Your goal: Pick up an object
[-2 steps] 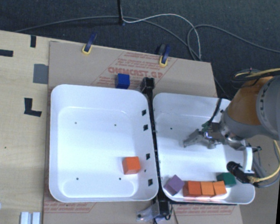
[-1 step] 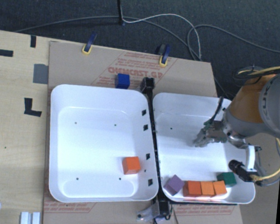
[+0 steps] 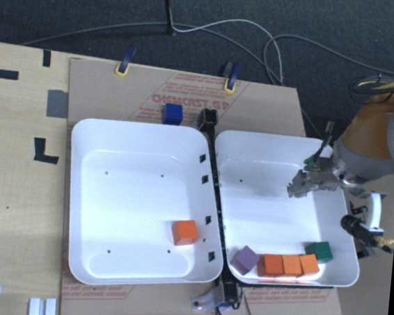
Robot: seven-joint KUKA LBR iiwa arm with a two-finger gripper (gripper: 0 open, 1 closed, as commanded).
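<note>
The left bin point(image 3: 93, 142) holds one orange cube point(image 3: 185, 232) near its lower right corner. Along the front wall of the right bin point(image 3: 254, 142) lie a purple block point(image 3: 245, 260), two orange blocks point(image 3: 281, 266) side by side, and a green block point(image 3: 321, 251) at the right end. My gripper point(image 3: 305, 183) hangs over the upper right part of the right bin, well above and behind those blocks. Nothing shows between its fingers.
A blue cube point(image 3: 173, 113) sits on the cardboard sheet behind the left bin. Blue and yellow clamps point(image 3: 125, 62) hold the cardboard's back edge. A black divider point(image 3: 210, 183) runs between the bins. Cables trail across the dark floor at the top.
</note>
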